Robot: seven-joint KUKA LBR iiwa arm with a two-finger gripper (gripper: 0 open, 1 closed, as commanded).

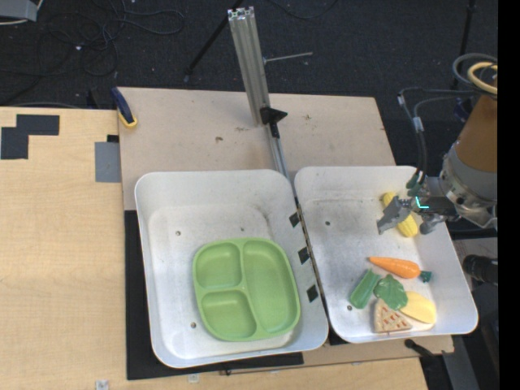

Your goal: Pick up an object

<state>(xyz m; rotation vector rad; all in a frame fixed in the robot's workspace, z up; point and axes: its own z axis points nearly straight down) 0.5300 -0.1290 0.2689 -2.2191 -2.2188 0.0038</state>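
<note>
- The bench [244, 128] is a flat sheet of pale brown board, matte and scuffed, bearing two shallow bins.
- The left bin [162, 210] is a smooth white rounded-corner tray; at its 5 o'clock lies a glossy green plate [244, 289], rounded and split into three compartments.
- The right bin [341, 210] is the same white plastic, smudged grey toward its centre.
- The arm [479, 149] is grey metal with an orange band, reaching in from 3 o'clock.
- The gripper [409, 218] hangs over the right bin's 2 o'clock area, right at a small yellow object [408, 227]; whether it is clenched or released cannot be told.
- At the bin's 5 o'clock, a tapered orange carrot [395, 266], well apart from the gripper.
- Below it, a green vegetable [363, 289], a pale yellow piece [421, 307] and a ridged tan waffle wedge [392, 319] lie clustered.
</note>
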